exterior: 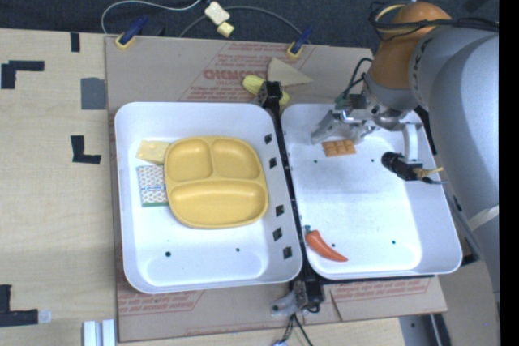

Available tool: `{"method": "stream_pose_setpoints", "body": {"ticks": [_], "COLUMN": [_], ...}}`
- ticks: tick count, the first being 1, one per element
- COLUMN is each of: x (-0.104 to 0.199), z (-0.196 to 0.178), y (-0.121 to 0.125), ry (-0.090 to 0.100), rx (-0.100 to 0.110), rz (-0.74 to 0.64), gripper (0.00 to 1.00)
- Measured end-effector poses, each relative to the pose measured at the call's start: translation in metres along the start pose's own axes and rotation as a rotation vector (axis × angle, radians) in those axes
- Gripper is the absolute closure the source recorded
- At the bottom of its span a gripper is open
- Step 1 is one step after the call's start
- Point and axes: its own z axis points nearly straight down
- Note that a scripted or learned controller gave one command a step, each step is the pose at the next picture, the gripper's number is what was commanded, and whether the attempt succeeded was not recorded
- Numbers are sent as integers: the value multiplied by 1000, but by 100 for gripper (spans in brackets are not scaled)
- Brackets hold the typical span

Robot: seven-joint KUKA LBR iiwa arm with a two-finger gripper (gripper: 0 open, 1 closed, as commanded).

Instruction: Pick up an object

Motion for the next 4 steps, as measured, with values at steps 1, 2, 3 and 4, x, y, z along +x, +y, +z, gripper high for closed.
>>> {"method": "stream_pose_setpoints", "body": {"ticks": [1,2,3,4], "x": [-2,-2,41,40], "z": [-10,-10,0,-2], "y": [1,0,-54,-137], "ry": [1,1,-1,1], "rx": [-2,-1,-2,-4], "rz": [2,1,2,6], "gripper": [100,0,0,0]}}
